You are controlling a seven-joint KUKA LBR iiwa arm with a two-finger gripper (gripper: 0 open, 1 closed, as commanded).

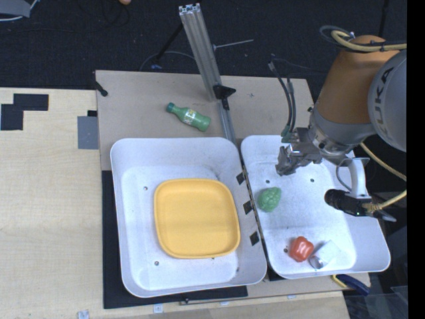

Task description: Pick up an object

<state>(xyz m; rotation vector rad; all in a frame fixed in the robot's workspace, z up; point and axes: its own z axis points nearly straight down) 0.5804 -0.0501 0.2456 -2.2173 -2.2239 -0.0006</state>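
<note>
The gripper point(291, 159) hangs over the right bin point(335, 234), above the part of its floor toward 11 o'clock. From this slanted height it cannot be told whether it is spread or pressed together, nor whether it touches the floor. No item can be made out in its grasp. The arm point(352, 98) runs off from it toward 2 o'clock, orange band uppermost.

Nearest the gripper is a green lump point(269, 199), at about 7 o'clock from it and apart from it, resting on the bin floor just beside the bin's left wall. Farther off, at 6 o'clock from the gripper, a red piece point(301, 248) lies near the bin's front edge. A small grey bit point(316, 262) sits just beside it at its 4 o'clock — too small to name. These are the things open to picking, and all of them lie in the right bin.

At 8 o'clock from the gripper is the left bin point(133, 168), side by side with the right one, their rims close together. A yellow plate point(196, 218) — square with rounded corners — lies flat in its middle.

On the bench point(133, 98), at 10 o'clock from the gripper and outside both bins, a green bottle point(188, 116) lies on its side just beyond the left bin's far rim. A metal bar point(202, 45) slants up from between the bins toward 11 o'clock.
</note>
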